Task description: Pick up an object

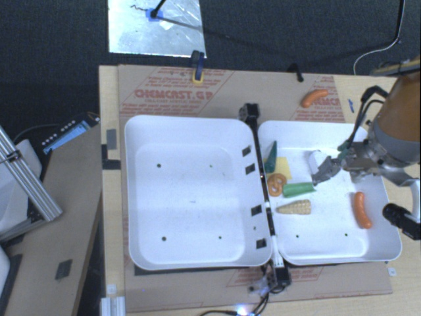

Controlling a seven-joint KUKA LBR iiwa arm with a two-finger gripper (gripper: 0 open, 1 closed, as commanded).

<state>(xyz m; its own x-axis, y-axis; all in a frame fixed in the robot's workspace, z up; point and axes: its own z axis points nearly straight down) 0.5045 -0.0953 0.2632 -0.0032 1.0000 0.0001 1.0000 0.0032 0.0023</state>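
Your gripper (322, 171) hangs low over the right bin (375, 249), beside the green piece (298, 189); I cannot tell if it grasps anything. The likely picks cluster against the bin's left wall, the corn cob (294, 207) and pretzel (276, 184) among them, so you approach from their open side. A sausage (360, 210) lies apart, easier to reach.

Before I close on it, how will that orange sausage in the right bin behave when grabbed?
The sausage looks smooth and rounded, so it may roll or slip sideways if pinched off-centre. It looks like a small toy, probably light and fairly stiff. It lies alone near the right bin edge, apart from the hand, so nothing should jam it.
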